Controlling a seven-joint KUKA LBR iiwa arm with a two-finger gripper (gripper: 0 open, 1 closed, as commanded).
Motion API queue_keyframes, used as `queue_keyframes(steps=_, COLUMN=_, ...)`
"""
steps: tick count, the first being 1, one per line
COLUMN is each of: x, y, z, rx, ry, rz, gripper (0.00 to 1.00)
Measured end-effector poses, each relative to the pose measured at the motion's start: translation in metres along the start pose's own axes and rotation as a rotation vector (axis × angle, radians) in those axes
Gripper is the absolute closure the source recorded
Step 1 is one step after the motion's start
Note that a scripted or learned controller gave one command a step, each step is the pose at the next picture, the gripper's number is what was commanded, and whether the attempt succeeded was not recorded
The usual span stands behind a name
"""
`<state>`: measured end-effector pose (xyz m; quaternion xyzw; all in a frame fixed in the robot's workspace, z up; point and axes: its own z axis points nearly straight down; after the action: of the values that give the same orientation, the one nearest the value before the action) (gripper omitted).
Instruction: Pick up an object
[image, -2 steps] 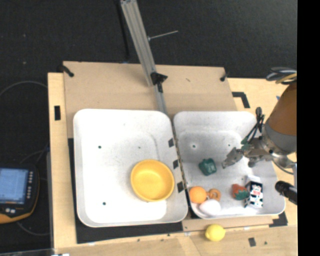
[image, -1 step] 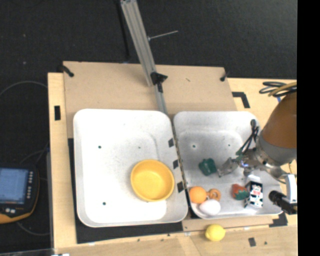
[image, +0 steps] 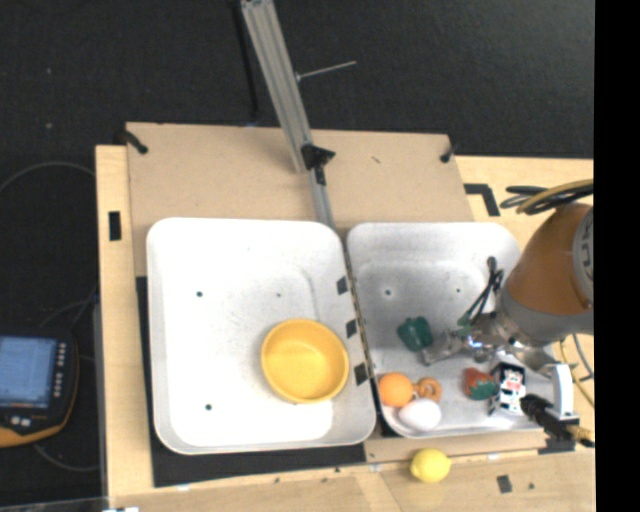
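The right bin (image: 420, 255) holds a green object (image: 413, 331), an orange ball (image: 396, 388), a white egg (image: 420, 414), a small orange piece (image: 430, 389), a red and green piece (image: 477, 381) and a white and black item (image: 510, 389). My gripper (image: 438, 351) is low inside this bin, just right of and below the green object. Whether it touches the green object is unclear. The arm's orange band (image: 548, 270) rises above the bin's right side.
A yellow bowl (image: 304, 359) sits in the left bin (image: 220, 270), near its right wall. A yellow lemon (image: 430, 465) lies on the bench in front of the right bin. A grey pole (image: 285, 90) slants up behind the bins.
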<state>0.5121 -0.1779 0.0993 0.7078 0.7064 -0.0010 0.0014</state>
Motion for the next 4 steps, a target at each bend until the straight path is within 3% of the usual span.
queue_keyframes(steps=1, x=0.001, y=0.002, z=-0.012, rx=-0.005, ry=0.003, rz=0.004, gripper=1.00)
queue_keyframes(steps=4, x=-0.006, y=0.003, z=-0.135, rx=-0.006, ry=0.002, rz=-0.006, gripper=1.00)
